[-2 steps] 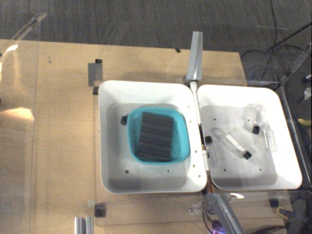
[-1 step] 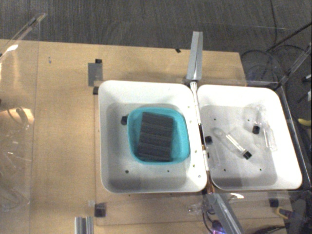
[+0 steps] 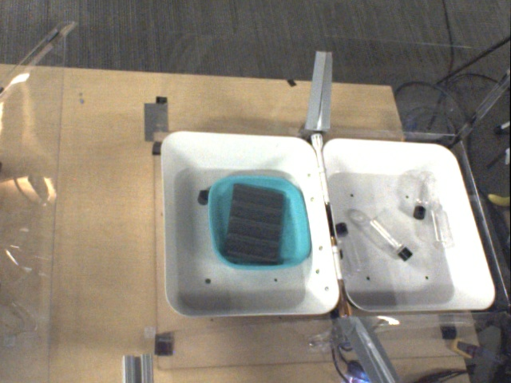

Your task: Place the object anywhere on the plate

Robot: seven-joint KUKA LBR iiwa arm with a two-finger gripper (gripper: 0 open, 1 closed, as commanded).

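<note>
Jaws: cannot tell how far open they are, or whether they have hold of anything.
Writing: no brand, label or lettering can be read on any item.
Object: a dark grey block, rectangular, with raised ribs running across its top face; matte, nearly black in the grooves.
Object position: lying flat on the plate, roughly centred, its long side running from far to near with a slight tilt; it sits wholly inside the plate's rim.
Plate: teal, squarish with rounded corners and a raised rim, resting on the floor of the left bin.
Left bin: white and shallow; a small black piece sits just beside the plate's far-left corner.
Right bin: white, touching the left bin along their shared edge; it holds a clear tube with a black cap, lying at a slant, a second clear piece nearer the right wall, and a small black bit between them.
Bench: pale wood, carrying both bins; a grey metal post stands behind the seam between them.
</note>
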